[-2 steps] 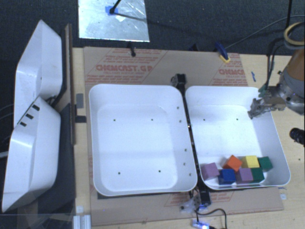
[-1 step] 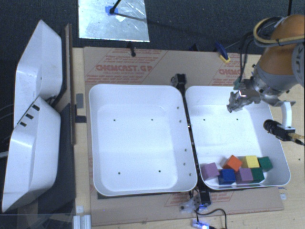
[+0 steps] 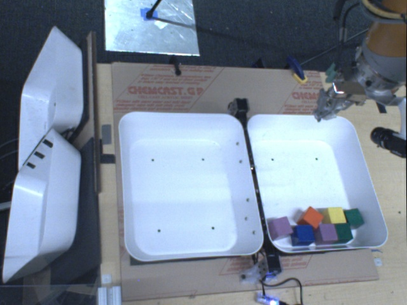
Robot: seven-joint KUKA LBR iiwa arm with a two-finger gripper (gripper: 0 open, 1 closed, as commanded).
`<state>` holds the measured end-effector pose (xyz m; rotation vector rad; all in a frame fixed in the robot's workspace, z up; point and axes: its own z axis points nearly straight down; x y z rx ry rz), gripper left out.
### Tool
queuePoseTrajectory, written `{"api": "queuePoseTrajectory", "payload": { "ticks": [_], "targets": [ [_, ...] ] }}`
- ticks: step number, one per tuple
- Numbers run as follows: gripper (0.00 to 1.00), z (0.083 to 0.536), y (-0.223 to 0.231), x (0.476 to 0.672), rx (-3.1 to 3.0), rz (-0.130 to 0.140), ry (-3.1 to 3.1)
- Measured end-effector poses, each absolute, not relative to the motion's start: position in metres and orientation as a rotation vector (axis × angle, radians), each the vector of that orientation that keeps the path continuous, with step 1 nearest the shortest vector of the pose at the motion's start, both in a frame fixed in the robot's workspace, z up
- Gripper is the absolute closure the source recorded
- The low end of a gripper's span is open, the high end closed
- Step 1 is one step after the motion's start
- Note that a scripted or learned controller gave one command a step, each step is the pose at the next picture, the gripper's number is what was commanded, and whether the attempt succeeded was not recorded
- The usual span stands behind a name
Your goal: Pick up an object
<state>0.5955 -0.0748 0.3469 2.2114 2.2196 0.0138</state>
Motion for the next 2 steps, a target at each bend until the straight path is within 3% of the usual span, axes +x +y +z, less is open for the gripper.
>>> {"api": "queuePoseTrajectory", "payload": {
  "ticks": [1,2],
  "targets": [
    [1.00,0.274,0.054,0.579,2.213,-0.002,2.236],
    [1.00,0.351,0.091,0.567,2.215,0.011,2.223]
  ]
}}
